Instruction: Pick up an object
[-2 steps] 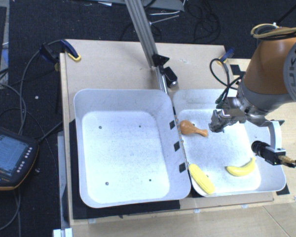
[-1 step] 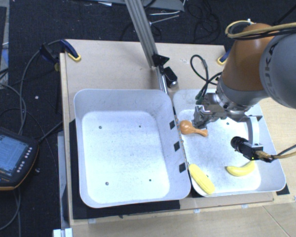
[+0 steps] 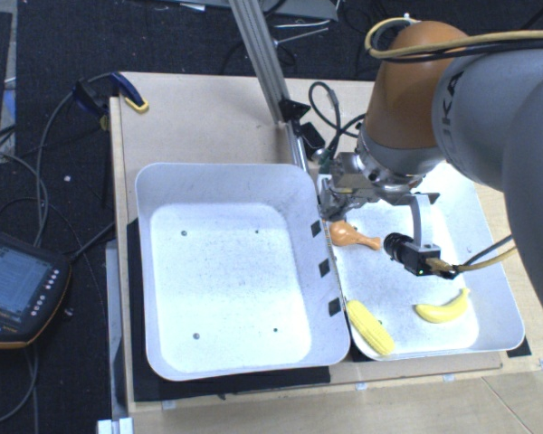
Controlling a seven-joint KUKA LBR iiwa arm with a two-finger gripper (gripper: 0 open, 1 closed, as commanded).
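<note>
Orange pear-shaped toy [image 3: 353, 236] lies just below the claw [image 3: 337, 208], whose grip I cannot tell.

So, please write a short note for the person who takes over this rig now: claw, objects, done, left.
Claw: low over the right white bin, at its left wall, just above the orange pear-shaped toy; no object seen between its fingers.
Objects: yellow corn cob at the bin's front left, yellow banana at the front right. Left white bin beside it.
Done: no pick yet.
Left: grasp and lift one object.
</note>
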